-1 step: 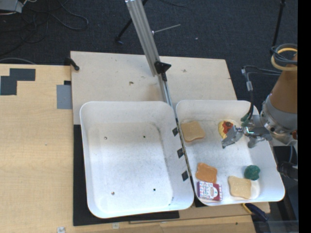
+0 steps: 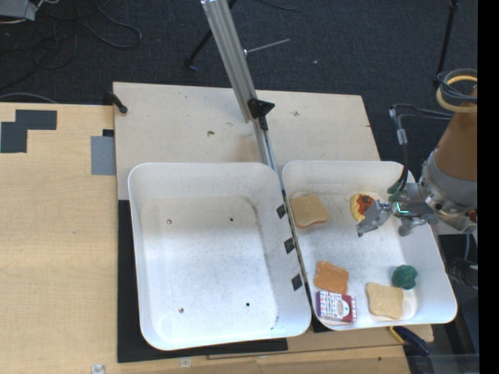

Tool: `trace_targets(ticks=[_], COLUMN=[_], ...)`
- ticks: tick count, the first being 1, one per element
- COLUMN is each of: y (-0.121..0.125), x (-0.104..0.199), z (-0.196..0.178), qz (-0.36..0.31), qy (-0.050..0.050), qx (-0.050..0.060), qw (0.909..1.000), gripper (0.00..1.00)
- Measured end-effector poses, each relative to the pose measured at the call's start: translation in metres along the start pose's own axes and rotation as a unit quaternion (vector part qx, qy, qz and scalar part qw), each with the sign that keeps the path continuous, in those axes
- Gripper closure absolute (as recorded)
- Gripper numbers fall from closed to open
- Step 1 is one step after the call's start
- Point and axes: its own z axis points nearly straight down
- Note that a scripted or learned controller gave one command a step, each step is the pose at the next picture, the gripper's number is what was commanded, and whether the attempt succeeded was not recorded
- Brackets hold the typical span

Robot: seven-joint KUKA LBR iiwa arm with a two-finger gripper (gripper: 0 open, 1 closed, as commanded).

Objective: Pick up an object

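The likeliest target is the small red-and-yellow item (image 2: 361, 204), lying in the right bin (image 2: 343, 176) near its far wall, with the claw (image 2: 376, 216) just beside it on the arm's side. The claw's fingers appear to be apart, one tip reaching toward the item, though the view is too coarse for certainty; nothing is seen between them, so no hold is recorded. Taking the red-and-yellow item as the landmark: a tan bread-like slice (image 2: 309, 209) lies beside it toward the divider between the bins; an orange-brown slice (image 2: 331, 276) sits nearer the camera, with a red-and-white packet (image 2: 336, 306) just beyond that at the near rim; a dark green round piece (image 2: 404, 276) and a pale slice (image 2: 387, 301) lie toward the near corner on the arm's side. The left bin (image 2: 148, 209) stands farther off, across the divider. The worktop (image 2: 187, 123) extends behind both bins. Risks, in my judgement: the item is low and close to the wall, so the fingers may close above it or to one side and come up empty; a finger tip could also push it against the wall rather than straddle it.
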Motion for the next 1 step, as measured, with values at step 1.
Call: trace_targets(ticks=[1], y=[-0.0062], x=[0.0004], z=[0.0635], qz=[-0.001], qy=[0.001], qx=[0.004], qw=[1.0], gripper=[0.0])
